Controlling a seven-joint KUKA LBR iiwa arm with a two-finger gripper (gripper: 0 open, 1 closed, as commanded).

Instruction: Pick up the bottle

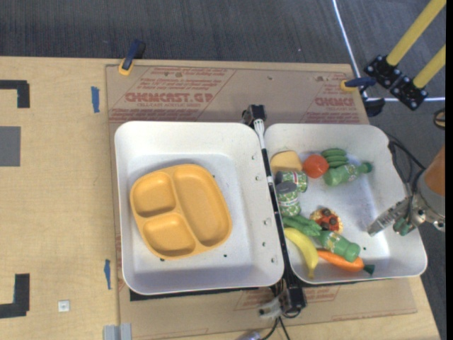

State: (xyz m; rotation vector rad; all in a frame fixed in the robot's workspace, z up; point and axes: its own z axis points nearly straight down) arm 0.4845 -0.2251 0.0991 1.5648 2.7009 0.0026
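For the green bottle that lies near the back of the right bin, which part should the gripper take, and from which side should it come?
I would grip the green bottle across its wider body, coming straight down from above. It lies on its side, with the narrow neck toward the bin's right wall. The tomato sits close at its left end, so staying mid-body seems safer. The gripper is to the right, nearer the camera.

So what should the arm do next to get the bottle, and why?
Probably slide left across the right bin toward the green bottle. The gripper sits near that bin's right edge, apart from the bottle, which lies among the carrot and banana.
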